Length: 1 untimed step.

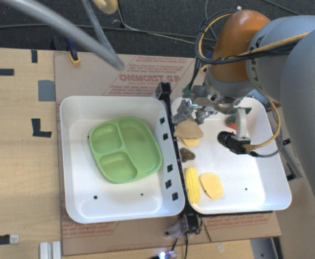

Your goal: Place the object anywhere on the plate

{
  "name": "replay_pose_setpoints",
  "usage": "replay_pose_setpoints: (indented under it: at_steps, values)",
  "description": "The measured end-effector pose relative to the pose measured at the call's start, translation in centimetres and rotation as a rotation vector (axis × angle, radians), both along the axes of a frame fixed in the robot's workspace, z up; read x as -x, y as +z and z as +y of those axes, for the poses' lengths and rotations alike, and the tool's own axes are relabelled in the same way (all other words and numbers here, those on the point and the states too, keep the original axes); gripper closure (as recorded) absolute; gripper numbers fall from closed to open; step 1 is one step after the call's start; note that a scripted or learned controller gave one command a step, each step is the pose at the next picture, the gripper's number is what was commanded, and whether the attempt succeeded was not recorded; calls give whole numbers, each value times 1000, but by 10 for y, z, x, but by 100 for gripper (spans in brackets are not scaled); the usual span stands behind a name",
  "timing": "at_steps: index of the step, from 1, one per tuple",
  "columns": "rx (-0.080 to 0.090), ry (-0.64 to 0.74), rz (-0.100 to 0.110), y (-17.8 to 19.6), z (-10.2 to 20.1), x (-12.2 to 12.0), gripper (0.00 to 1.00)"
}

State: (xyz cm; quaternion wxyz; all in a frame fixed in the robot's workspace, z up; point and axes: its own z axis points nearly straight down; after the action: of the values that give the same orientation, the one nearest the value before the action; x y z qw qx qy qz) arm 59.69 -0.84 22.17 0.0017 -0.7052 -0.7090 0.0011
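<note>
A green plate [126, 149] with three compartments lies in the left bin [73, 144], with nothing on it. My gripper [193, 112] hangs low over the right bin's [265, 193] near-left corner, close to the divider. Directly below its tip sits a tan, rounded food piece [187, 129], partly covered by the gripper. Whether the gripper touches that piece cannot be made out.
Also in the right bin are a yellow piece [192, 142], a small brown lump [187, 155], a corn cob [192, 185], a yellow wedge [212, 185] and a red-green item [232, 122] half hidden behind the wrist. A black cable connector [234, 142] hangs over the bin.
</note>
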Motion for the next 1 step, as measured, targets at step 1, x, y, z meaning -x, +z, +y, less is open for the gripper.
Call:
replay_pose_setpoints:
  at_steps: [1]
  values:
    - [-1, 3, 0, 7, 59, 11, 100]
